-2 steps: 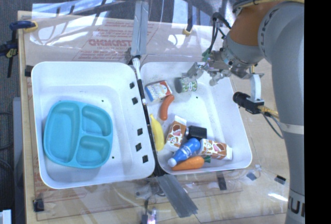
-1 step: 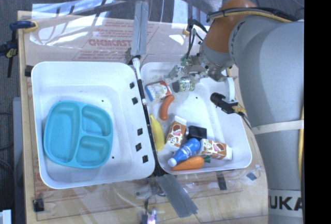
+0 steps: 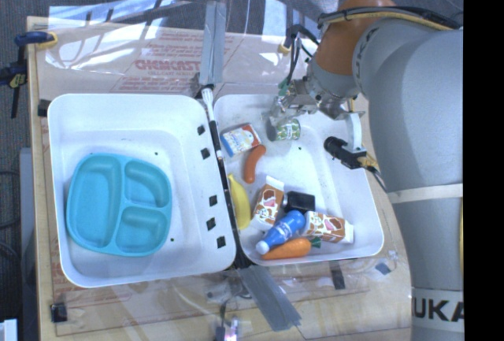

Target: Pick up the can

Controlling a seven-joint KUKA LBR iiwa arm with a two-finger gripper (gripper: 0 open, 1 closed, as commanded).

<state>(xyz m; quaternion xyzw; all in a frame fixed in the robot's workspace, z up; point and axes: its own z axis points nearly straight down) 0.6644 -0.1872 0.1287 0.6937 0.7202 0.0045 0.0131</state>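
The claw [image 3: 282, 113] hangs over the far end of the right bin [image 3: 346, 190], near that bin's middle line, with the arm reaching in across the bin's right wall. Whether the claw is wide or narrow cannot be told from this slant. The can [image 3: 285, 129], silvery with a green label, sits right under the claw at the bin's far end, touching it or nearly so. Whether it is gripped, or rests on the bin floor, cannot be told either.

Toward the bin's far left corner lies a blue and white packet [image 3: 239, 139]. An orange-red sausage [image 3: 252, 164] lies just nearer than the packet, left of the bin's middle. A banana [image 3: 239, 202] runs along the bin's left wall.

The rest is piled at the bin's near end. A brown and white carton [image 3: 268, 205] is there, with a black block [image 3: 299, 202] beside it. A blue bottle [image 3: 283, 231] lies tilted in front of them. A carrot [image 3: 285, 248] lies against the near wall, and a second carton [image 3: 329, 229] lies toward the near right corner.

The left bin [image 3: 79, 127] touches the right bin's left wall and holds a blue tray [image 3: 118, 204].
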